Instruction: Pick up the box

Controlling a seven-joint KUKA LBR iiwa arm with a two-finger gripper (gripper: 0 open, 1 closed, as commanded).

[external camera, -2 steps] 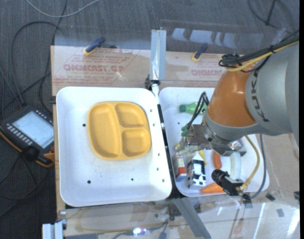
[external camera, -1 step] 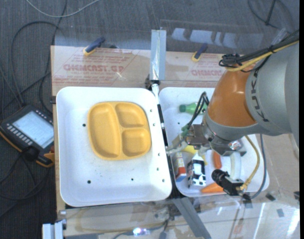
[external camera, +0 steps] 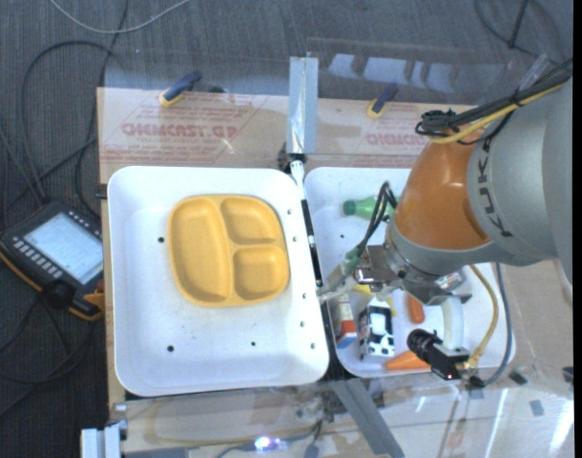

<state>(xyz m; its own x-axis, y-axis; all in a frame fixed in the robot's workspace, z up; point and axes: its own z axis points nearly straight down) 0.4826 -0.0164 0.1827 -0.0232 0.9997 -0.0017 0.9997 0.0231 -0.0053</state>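
The arm, grey with an orange band, reaches in from the right and hangs over the right bin, covering most of it. The gripper is low inside this bin, directly above the clutter at its near end. Whether it is open or closed cannot be told from this view, as the wrist housing hides that part.

The box, a small carton with a black-and-white pattern, lies in the near part of the right bin, just below the gripper. No gap or contact between the two can be confirmed. Beside the box on its left lies a small item with red and blue markings. An orange carrot-shaped item lies at the near edge of the bin, just right of the box. A green object lies at the far end of the same bin, partly hidden by the arm.

The left bin holds a yellow divided plate with three compartments, set toward the far side. Both bins rest on the counter. A teach pendant lies on the floor to the left.
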